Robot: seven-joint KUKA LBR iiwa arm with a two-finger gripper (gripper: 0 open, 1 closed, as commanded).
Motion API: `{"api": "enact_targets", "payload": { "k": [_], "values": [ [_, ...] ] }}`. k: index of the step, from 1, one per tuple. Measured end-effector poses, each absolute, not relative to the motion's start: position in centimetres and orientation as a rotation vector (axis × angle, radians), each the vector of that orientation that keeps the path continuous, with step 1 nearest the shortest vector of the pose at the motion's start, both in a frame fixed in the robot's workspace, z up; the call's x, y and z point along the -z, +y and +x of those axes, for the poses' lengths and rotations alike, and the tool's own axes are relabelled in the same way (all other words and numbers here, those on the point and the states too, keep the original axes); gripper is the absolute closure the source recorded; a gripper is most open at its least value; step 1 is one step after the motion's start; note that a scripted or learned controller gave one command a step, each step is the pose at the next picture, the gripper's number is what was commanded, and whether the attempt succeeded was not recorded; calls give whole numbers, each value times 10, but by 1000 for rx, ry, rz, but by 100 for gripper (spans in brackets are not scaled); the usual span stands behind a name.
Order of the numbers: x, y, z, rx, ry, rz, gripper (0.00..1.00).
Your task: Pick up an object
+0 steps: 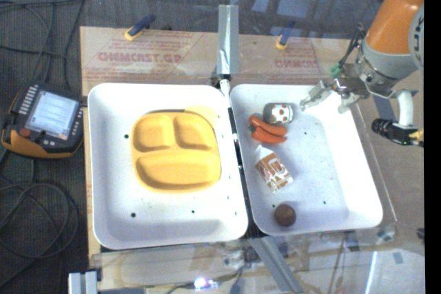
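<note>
Two shallow white bins sit side by side on the tabletop [103, 72]. Left bin [110, 217]: one yellow compartment tray [177, 151], lying flat near centre. Right bin [344, 182]: four items. A small grey-and-red can [278, 112] lies near the upper wall, touching an orange-red hot dog toy [267, 130] just below it. A red-and-white patterned packet [274, 172] sits mid-bin, apart from both. A dark brown ball [285, 215] rests near the lower wall. The arm [394, 34] enters from upper right; the gripper [331, 94] is over the right bin's upper rim, fingers spread, nothing between them. A handheld pendant [43, 122] lies on the floor left of the bins.
</note>
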State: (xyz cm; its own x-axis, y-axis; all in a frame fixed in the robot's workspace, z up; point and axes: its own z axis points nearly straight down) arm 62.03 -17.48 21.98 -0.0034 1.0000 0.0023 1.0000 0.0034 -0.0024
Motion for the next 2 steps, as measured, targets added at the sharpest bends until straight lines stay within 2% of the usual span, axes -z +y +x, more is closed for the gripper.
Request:
{"api": "enact_targets", "payload": {
  "k": [1, 2],
  "values": [
    [-159, -106, 621, -4, -2239, -2201, 0],
    [-103, -169, 651, 16, -2112, -2337, 0]
  ]
}}
